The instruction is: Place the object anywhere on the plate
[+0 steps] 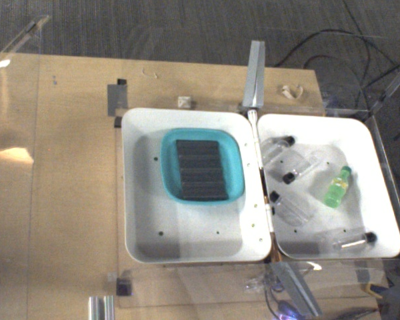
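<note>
A turquoise square plate (235, 172) with a dark ribbed centre lies in the left white bin (147, 232), toward its back. In the right white bin (380, 179) a small green bottle (336, 188) lies tilted near the right side. Several clear plastic bottles with black caps lie around it: one near the back left (277, 145), one in the middle (300, 171), one at the front left (288, 209), and one at the front right (353, 240).
A grey metal divider post (255, 79) stands behind the seam between the bins. Small black clamps (119, 97) sit at the bench's left corners. Cables (333, 45) run over the floor at the back right. The wooden bench (53, 179) stretches to the left.
</note>
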`<action>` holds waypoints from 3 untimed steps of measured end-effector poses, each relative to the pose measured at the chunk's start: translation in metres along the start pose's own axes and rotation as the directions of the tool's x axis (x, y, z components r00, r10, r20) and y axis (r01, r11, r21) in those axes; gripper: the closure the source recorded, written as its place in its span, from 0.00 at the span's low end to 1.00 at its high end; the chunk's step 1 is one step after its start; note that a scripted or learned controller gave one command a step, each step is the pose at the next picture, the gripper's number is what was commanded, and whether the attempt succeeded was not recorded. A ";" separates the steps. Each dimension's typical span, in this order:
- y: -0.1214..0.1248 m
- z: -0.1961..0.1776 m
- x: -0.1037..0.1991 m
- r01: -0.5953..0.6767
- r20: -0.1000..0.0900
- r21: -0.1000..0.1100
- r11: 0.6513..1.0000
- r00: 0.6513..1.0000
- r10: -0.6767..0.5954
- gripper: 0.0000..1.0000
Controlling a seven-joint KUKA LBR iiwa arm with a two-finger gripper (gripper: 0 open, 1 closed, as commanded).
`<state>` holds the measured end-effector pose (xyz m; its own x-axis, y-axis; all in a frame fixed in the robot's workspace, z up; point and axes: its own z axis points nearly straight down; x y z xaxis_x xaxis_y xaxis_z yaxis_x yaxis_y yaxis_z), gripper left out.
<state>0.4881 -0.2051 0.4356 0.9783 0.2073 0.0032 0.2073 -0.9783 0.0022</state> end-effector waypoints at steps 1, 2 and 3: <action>-0.001 -0.010 0.002 0.011 0.000 -0.002 1.000 1.000 -0.011 1.00; -0.075 0.071 0.014 0.048 0.006 0.004 0.999 0.999 -0.048 1.00; -0.092 0.198 0.019 0.137 0.003 0.003 0.991 0.991 -0.137 1.00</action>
<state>0.4877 -0.1111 0.2376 0.9407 0.3394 0.0001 0.3394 -0.9407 -0.0006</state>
